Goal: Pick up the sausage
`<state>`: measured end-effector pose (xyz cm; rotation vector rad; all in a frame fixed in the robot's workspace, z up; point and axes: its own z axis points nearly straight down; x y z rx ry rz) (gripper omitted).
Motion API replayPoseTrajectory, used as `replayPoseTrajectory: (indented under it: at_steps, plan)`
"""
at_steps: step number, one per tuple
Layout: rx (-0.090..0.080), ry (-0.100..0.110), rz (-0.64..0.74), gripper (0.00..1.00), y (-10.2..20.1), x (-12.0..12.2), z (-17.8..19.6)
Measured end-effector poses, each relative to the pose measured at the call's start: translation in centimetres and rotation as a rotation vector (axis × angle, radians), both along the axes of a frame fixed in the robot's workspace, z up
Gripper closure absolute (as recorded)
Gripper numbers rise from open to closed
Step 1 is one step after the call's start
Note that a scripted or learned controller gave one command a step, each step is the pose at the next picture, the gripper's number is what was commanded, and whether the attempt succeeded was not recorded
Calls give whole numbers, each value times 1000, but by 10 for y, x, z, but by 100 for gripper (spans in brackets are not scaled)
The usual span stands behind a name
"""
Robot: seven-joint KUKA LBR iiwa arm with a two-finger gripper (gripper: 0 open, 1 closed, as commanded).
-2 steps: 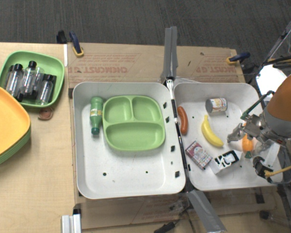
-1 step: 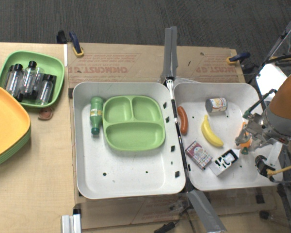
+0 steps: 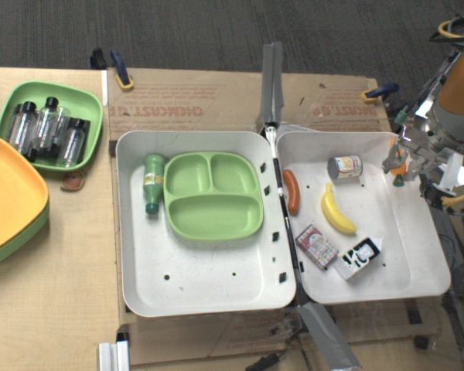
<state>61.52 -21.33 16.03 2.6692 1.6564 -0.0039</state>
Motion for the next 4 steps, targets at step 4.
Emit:
replayPoseTrajectory:
  at_steps: [4]
  plan:
    - [0, 16, -336, 100, 12, -72, -36]
